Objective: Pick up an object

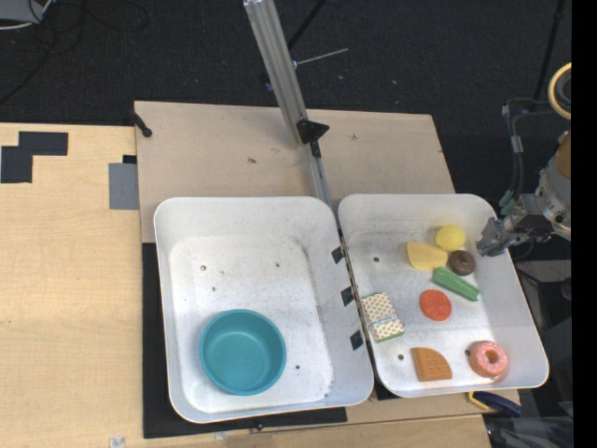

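A pink donut [487,358] lies nearest; hand [492,238] at the right bin's [532,343] edge, grip unclear.

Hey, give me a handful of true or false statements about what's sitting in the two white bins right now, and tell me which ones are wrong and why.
1. The teal bowl sits in the left bin. True.
2. The pink doughnut lies in the left bin. False: it lies in the right bin, at the near right corner.
3. The red round piece lies between the checkered block and the green stick. True.
4. The tool holds the yellow ball. False: the ball rests in the right bin, with the tool at the bin's right rim.
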Motion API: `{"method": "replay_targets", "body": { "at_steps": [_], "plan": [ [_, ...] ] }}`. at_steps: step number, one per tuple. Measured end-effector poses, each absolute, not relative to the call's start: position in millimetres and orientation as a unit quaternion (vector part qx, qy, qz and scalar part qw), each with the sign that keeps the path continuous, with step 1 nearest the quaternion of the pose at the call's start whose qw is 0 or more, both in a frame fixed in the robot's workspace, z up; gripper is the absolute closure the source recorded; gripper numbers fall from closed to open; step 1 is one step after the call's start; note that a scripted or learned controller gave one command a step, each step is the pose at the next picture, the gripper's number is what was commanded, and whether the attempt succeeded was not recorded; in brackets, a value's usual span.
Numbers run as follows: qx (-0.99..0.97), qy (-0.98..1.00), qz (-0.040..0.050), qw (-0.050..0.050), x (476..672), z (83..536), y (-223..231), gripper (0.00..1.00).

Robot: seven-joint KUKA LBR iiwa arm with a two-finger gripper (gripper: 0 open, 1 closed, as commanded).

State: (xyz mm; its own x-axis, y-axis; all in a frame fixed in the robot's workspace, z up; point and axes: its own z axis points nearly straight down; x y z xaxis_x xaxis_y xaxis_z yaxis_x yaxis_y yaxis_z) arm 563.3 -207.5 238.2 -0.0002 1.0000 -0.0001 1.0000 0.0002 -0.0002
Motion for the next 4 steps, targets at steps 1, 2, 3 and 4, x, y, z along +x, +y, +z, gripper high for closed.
{"method": "replay_targets", "body": {
  "at_steps": [1,2,3,4],
  "plan": [
    [-0.707,-0.707,0.0001,0.0,563.3,238,-208,0.0],
    [-0.707,-0.707,0.0014,0.002,565.3,176,-204,0.0],
    [-0.707,-0.707,0.0011,0.002,558.5,129,-197,0.0],
    [-0.707,-0.707,-0.0011,-0.002,560.1,94,-197,0.0]
  ]
}}
